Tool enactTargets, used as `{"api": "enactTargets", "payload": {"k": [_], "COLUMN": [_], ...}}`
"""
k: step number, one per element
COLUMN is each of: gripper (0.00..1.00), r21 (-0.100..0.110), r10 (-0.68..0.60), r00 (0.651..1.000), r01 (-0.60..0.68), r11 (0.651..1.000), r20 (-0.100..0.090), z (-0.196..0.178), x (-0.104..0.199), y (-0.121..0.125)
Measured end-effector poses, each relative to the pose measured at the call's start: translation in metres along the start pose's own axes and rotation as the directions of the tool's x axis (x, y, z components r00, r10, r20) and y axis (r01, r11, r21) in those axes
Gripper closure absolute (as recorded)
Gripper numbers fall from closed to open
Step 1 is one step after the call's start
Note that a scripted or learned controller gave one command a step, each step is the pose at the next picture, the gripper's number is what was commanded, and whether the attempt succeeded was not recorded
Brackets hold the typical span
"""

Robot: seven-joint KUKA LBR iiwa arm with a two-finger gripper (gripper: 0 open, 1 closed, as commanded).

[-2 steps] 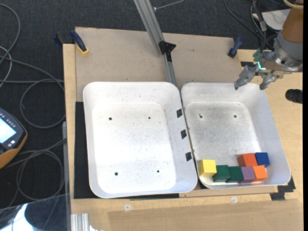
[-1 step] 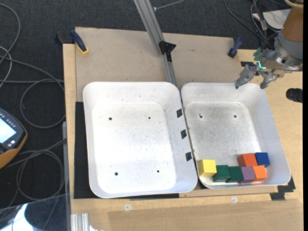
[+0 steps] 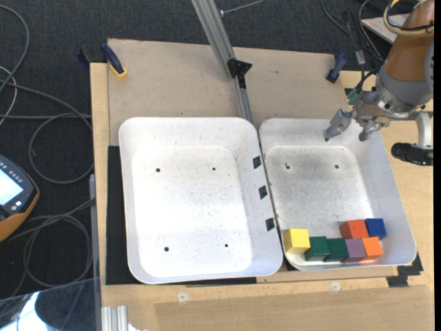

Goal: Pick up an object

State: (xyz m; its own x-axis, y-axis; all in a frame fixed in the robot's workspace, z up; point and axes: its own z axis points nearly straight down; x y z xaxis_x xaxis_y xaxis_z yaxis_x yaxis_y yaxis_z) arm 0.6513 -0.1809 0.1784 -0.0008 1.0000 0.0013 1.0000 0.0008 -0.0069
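Several coloured blocks lie along the near edge of the right bin (image 3: 386,185): a yellow block (image 3: 298,238), two green blocks (image 3: 328,247), a purple block (image 3: 355,248), an orange block (image 3: 371,246), a red-orange block (image 3: 355,229) and a blue block (image 3: 375,227). My gripper (image 3: 351,127) hangs over the far right corner of that bin, well away from the blocks. Its two fingers are spread apart with nothing between them.
The left bin (image 3: 186,195) sits beside the right one, with black clips (image 3: 262,192) along the shared rim. A slanted metal pole (image 3: 220,40) rises behind the bins. Blue clamps (image 3: 114,59) hold the board's far corners. Cables lie on the floor at left.
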Motion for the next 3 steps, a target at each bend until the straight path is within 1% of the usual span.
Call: {"api": "enactTargets", "payload": {"k": [1, 2, 3], "gripper": [0.0, 0.0, 1.0], "r21": [-0.001, -0.002, -0.009], "r10": [0.0, 0.0, -0.001], "r00": [1.0, 1.0, 1.0], "r01": [0.0, 0.0, 0.001], "r11": [1.0, 1.0, 1.0], "r20": [0.0, 0.0, 0.001], "z": [0.044, 0.081, 0.066], "x": [0.004, 0.005, 0.005], "y": [-0.005, -0.006, -0.004]}}
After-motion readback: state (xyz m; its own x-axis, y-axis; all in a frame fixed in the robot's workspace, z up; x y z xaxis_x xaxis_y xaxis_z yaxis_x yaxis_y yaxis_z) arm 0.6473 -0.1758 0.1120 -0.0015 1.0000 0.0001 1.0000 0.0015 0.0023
